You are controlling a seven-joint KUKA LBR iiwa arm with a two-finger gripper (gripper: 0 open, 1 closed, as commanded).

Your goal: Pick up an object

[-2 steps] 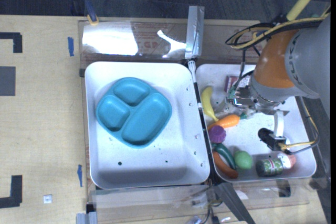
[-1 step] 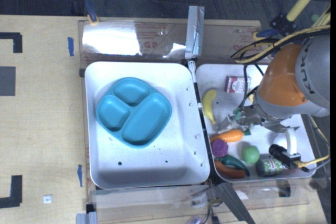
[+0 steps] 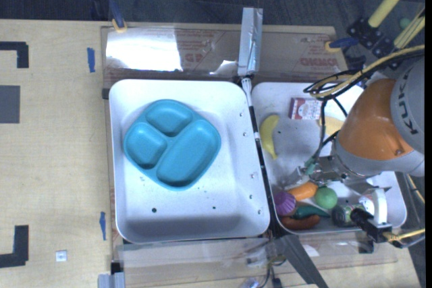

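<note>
Several toys crowd the right bin's (image 3: 283, 145) near corner: an orange one (image 3: 302, 191), a green ball (image 3: 327, 197), a purple piece (image 3: 283, 202). The gripper (image 3: 322, 175) hangs right above them, well placed for a grab; its grip can't be made out.

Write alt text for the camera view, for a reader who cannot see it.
A grey and orange robot arm reaches from the right into the right bin, above a cluster of small toy foods; a yellow banana lies nearby. The left bin holds a blue divided plate.
</note>
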